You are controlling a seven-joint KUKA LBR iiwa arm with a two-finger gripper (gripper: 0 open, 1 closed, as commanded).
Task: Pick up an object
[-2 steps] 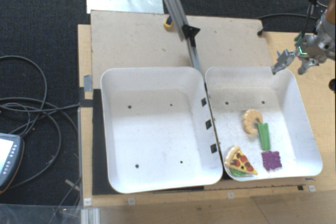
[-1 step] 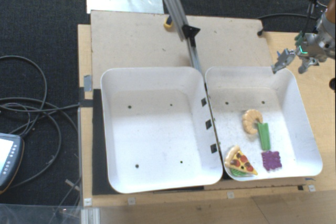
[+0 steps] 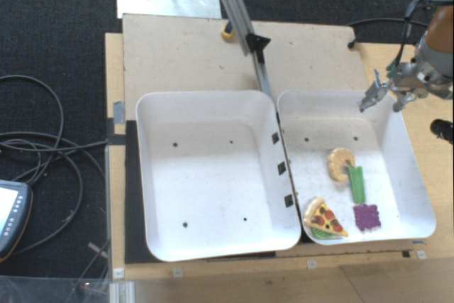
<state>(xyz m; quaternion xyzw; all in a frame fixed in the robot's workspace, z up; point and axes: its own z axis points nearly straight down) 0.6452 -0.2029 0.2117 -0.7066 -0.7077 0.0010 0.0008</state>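
Where the grey arm with its orange band reaches in from the right, its gripper (image 3: 386, 97) hangs above the far right corner of the right bin (image 3: 411, 174), with its two thin fingers spread apart and nothing between them. The fingertips sit over the bin's back rim, well apart from the objects below.

Two shallow white bins lie side by side on a pale bench (image 3: 177, 53). The left bin (image 3: 152, 174) shows a wide bare floor. The two bins touch along their shared middle edge, where small black clips (image 3: 282, 168) sit.

All the objects cluster in the near half of the right bin. A tan, curled pastry-like piece (image 3: 339, 162) lies near the middle of the floor. A green stick (image 3: 357, 184) lies just beside it, touching its right side and pointing toward the front. A purple bunch (image 3: 367, 216) lies near the front rim, just below the green stick. A toy pizza slice (image 3: 324, 218) rests in the front left corner, close to the dividing edge.

The far half of the right bin's floor is open. A slanted metal pole (image 3: 234, 0) crosses the bench toward the bins' shared back corner.
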